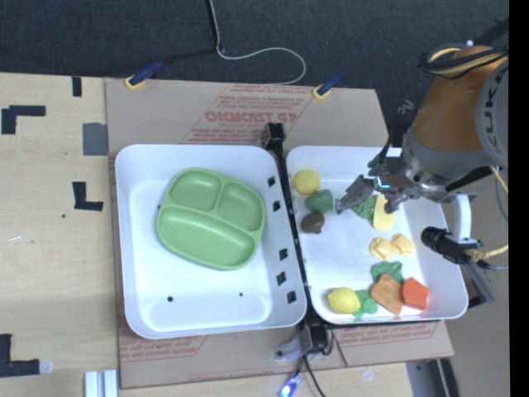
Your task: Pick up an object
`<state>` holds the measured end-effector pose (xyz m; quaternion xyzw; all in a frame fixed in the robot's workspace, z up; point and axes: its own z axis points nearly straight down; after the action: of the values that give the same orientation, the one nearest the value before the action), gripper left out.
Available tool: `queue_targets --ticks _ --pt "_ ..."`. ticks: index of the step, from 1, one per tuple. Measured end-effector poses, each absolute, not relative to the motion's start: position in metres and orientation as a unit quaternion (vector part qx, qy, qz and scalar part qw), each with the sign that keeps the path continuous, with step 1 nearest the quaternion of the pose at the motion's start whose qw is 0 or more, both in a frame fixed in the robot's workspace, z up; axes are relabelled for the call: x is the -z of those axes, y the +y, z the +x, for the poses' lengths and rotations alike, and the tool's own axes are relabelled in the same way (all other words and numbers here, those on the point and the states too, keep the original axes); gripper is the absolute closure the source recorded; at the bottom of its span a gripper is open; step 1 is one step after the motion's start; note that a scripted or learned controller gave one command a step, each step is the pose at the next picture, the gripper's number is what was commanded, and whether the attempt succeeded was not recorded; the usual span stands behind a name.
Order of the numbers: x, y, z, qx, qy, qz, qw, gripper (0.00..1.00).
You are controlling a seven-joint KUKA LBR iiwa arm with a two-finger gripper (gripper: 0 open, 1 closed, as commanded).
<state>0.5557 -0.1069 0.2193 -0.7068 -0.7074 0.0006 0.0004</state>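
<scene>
Where fingers hover, green toy beneath

the arm is cut off by the picture's right edge. its wrist hides part of the right bin rim, and the gripper covers part of a pale yellow piece below it. whether anything sits between its tips is too small to tell.

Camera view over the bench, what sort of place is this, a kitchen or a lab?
Likely a robot lab test bench, not a kitchen: two white bins clipped onto cardboard, toy food pieces beside a green divided plate, and the gripper above them.
</scene>
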Motion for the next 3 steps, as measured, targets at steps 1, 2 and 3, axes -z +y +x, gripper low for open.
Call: queue_targets --ticks 1,2,3 --pt "-0.322 -0.047 0.508 0.0030 -0.710 -0.704 -0.002 0.00" --pt "-0.326 -0.050 0.509 -0.0008 -0.708 -0.706 0.001 1.00" --pt "-0.427 0.024 0.487 0.0038 -0.711 -0.703 -0.002 1.00"
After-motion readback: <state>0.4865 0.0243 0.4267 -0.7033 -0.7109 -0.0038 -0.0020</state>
